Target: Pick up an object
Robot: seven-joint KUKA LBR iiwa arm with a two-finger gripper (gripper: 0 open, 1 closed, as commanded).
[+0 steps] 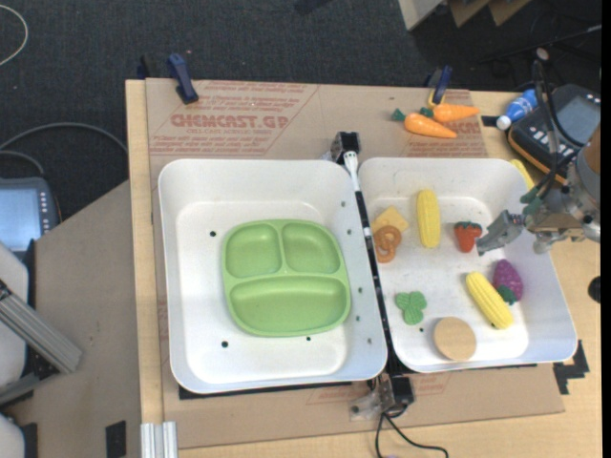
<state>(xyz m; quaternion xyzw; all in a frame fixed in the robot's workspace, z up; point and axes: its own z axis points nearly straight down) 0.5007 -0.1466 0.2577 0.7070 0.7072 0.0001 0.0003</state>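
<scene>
White plastic bins sit side by side on the bench, and the right bin (544,346) holds all the loose toy food. The gripper (523,229) hangs at that bin's right side, low over the floor, with a red strawberry-like piece (466,237) just beside its left tip and a purple piece, perhaps grapes (508,279), just below it. One grey finger (498,230) juts toward the strawberry; the jaws look spread apart, and nothing sits between them.

This reads as the approach step: a target is being lined up and no grasp is made yet. Other candidates lie near: an upright corn cob (429,218), a second corn cob (489,300) lying at a slant, touching the purple piece, a tan round disc (454,338), a green broccoli-like piece (411,305) and an orange-and-yellow piece (388,232) by the dividing wall.

The left bin (181,256) carries a green sectioned plate (284,277).

Next, I judge, the arm must centre over one piece, likely strawberry or grapes, descend so the fingers straddle it, then close. The neighbouring corn may get nudged.
</scene>
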